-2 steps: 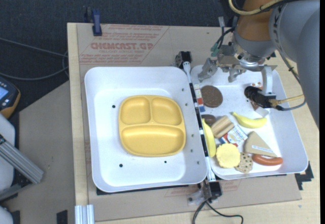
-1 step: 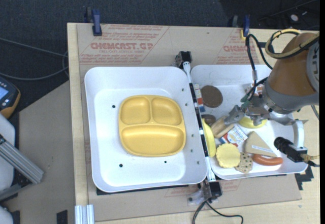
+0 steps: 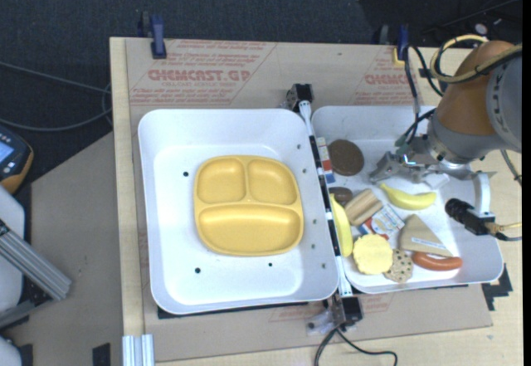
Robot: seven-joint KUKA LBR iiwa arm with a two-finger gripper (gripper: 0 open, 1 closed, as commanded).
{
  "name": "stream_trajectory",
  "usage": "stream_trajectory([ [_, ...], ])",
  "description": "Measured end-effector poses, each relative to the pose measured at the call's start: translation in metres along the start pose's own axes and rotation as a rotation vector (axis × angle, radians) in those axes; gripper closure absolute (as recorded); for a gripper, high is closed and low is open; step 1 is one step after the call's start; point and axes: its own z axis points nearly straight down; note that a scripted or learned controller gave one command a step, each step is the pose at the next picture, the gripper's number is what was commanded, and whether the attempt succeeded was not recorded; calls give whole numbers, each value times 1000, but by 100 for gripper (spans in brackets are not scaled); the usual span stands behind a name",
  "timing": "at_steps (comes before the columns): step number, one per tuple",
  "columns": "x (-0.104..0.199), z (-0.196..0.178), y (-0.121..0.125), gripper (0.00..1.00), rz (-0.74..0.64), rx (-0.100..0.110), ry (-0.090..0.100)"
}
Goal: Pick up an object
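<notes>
On the left we see a yellow divided plate (image 3: 248,205) lying in the left bin (image 3: 166,273). The right bin (image 3: 485,261) holds toy food, all still resting there, so nothing is picked yet. The gripper (image 3: 404,163) hangs just above a small banana (image 3: 408,197); we cannot tell its grip.

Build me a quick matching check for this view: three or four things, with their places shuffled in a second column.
Things:
1. yellow three-compartment plastic tray
2. round brown cookie-like disc
3. yellow toy banana
4. red toy sausage

Places:
A. near front-right corner of right bin
B. middle of left bin
C. just below the tool
D. back of right bin, near the divider

Pairs: 1-B, 2-D, 3-C, 4-A
</notes>
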Motion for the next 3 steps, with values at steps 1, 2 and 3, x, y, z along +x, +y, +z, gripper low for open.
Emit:
stream_trajectory([
  [1,21,-3,-96,0,1,10,6],
  [2,20,-13,-91,100,0,-1,2],
  [3,70,-3,-10,100,-9,-3,3],
])
